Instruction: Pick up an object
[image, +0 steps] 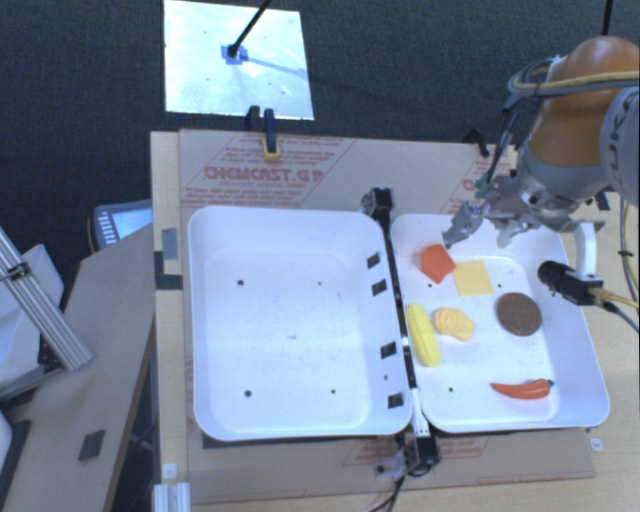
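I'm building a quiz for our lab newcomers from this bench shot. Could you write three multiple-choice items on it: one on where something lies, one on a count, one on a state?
1. Where in the right bin does the red chili pepper lie?
A. Near corner, by the front rim
B. Far end, under the gripper
C. Against the divider between the bins

2. How many objects lie in the right bin?
A. Three
B. Six
C. Nine

3. What is the gripper doing?
A. Resting on the brown disc
B. Hanging over the far end of the right bin, with no object seen between its fingers
C. Reaching into the left bin

Answers:
1. A, the pepper lies alone nearest the front rim.
2. B: orange piece, yellow square, brown disc, yellow corn, yellow ridged piece, pepper.
3. B, it hangs above the bin's far rim, apart from every object.
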